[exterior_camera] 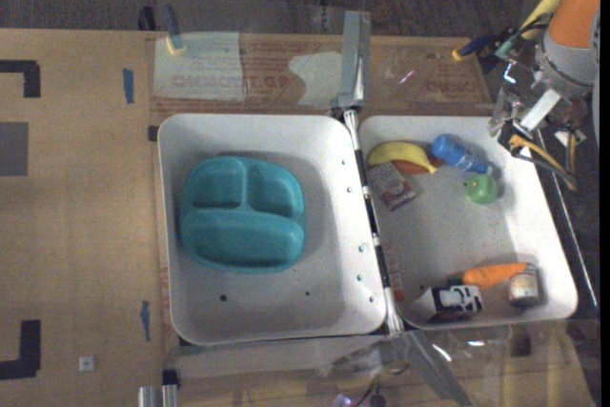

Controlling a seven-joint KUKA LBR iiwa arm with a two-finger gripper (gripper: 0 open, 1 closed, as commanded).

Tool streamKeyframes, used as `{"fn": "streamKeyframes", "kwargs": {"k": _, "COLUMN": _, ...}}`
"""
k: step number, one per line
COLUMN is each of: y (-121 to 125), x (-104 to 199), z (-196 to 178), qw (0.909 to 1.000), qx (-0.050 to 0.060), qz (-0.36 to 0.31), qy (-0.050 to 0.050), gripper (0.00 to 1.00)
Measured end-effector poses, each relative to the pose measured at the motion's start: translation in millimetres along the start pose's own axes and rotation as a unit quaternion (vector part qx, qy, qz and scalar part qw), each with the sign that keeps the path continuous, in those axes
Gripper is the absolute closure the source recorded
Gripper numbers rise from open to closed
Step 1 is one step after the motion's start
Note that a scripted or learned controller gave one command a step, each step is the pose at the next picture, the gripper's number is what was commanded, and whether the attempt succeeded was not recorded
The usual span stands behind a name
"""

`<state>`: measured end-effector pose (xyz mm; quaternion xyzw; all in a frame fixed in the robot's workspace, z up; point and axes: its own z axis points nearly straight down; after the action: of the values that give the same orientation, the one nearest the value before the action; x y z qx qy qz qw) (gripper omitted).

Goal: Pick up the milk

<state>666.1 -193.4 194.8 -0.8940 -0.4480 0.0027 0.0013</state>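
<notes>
The milk (pixel 457 300) is a small black-and-white carton lying on its side near the front edge of the right bin (pixel 534 205). My gripper (pixel 519 125) hangs over the far right corner of that bin, well away from the milk and touching no object. The arm's orange band (pixel 578 14) shows above it at the top right.
In the right bin also lie a banana (pixel 400 152), a blue bottle (pixel 457 153), a green fruit (pixel 482 190), a brownish packet (pixel 393 186), a carrot (pixel 496 274) and a small can (pixel 522 289), the last two close to the milk. A teal divided plate (pixel 242 213) rests in the left bin (pixel 181 300).
</notes>
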Motion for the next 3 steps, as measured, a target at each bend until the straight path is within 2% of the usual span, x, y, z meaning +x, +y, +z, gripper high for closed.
{"fn": "streamKeyframes", "kwargs": {"k": 1, "y": -18.5, "x": 25.6, "z": -69.9, "qw": 0.9995, "qx": -0.001, "qz": -0.031, "qy": 0.0, "gripper": 1.0}}
{"fn": "streamKeyframes", "kwargs": {"k": 2, "y": -27.7, "x": 36.9, "z": -45.6, "qw": 0.997, "qx": 0.001, "qz": -0.078, "qy": 0.0, "gripper": 1.0}}
{"fn": "streamKeyframes", "kwargs": {"k": 3, "y": -102.8, "x": 40.4, "z": -69.8, "qw": 0.9858, "qx": 0.001, "qz": -0.168, "qy": 0.0, "gripper": 1.0}}
